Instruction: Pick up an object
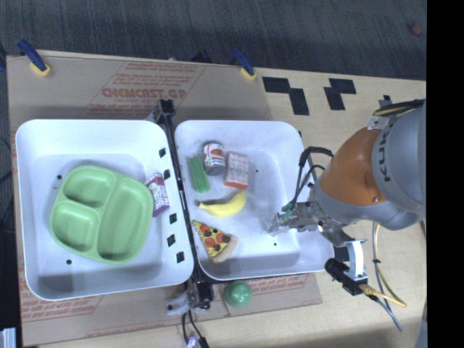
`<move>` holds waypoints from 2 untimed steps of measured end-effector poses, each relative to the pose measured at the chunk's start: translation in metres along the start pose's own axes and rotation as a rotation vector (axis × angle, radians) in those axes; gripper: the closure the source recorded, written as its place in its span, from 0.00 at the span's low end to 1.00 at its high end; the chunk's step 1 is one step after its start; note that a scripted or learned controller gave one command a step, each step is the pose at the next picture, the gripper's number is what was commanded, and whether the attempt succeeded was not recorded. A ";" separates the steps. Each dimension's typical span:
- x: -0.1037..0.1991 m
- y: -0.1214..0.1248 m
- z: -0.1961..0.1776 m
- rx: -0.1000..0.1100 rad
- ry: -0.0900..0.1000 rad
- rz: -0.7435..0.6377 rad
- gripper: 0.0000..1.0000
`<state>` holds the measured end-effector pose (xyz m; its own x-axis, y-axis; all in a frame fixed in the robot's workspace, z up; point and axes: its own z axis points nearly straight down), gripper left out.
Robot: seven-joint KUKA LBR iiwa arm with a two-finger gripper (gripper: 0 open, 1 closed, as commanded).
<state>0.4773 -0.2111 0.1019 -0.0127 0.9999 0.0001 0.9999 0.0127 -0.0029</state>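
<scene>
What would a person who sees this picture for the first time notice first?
Probably the big green tray, which takes up much of the left bin. Next, the arm's orange band at the right, with the gripper low over the right bin. That bin holds a banana in the middle, with a pizza slice near its front edge.

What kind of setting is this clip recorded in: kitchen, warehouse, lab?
Most likely a robotics lab bench set up for grasping trials. Two white bins sit clamped on cardboard, toy food such as a banana and pizza slice lies in the right one, and an industrial arm's gripper reaches in.
</scene>
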 end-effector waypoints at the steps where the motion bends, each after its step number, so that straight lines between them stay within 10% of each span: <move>1: 0.013 0.060 0.010 0.000 0.000 0.004 1.00; 2: 0.000 0.006 0.010 0.000 0.000 0.006 1.00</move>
<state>0.4832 -0.2115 0.0920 -0.0066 1.0000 0.0000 1.0000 0.0066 -0.0033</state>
